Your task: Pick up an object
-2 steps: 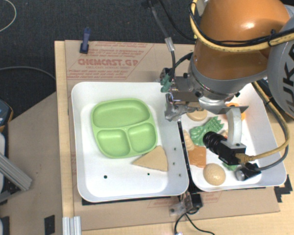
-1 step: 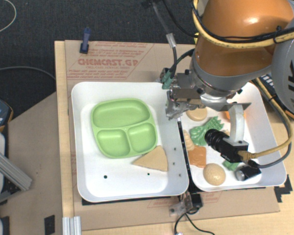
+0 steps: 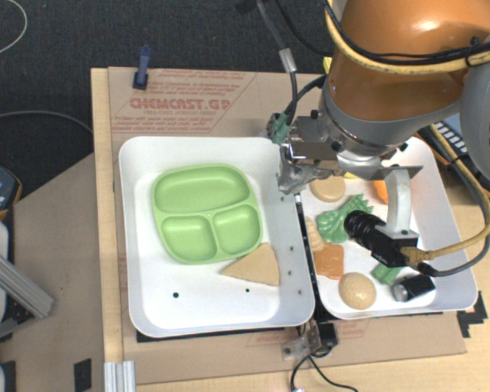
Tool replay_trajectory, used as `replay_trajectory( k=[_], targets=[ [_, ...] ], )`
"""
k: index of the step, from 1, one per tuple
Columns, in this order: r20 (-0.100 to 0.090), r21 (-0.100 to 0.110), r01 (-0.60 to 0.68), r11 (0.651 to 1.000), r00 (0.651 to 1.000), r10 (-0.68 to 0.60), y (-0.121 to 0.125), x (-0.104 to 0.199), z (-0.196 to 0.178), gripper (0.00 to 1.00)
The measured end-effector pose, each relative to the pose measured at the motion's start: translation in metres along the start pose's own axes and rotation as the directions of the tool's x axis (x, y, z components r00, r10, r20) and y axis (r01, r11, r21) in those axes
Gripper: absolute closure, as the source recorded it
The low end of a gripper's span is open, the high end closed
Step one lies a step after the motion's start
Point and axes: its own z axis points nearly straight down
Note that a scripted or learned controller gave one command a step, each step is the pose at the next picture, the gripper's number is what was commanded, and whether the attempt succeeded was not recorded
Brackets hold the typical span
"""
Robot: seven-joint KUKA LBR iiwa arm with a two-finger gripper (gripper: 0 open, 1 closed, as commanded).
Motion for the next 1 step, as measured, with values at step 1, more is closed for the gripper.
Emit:
replay_trajectory(
  k=[1],
  targets=[
    [0.000, -0.002, 0.000, 1.000, 1.000, 0.000, 0.0005, 0.0004, -0.0102, 1.00]
  ],
)
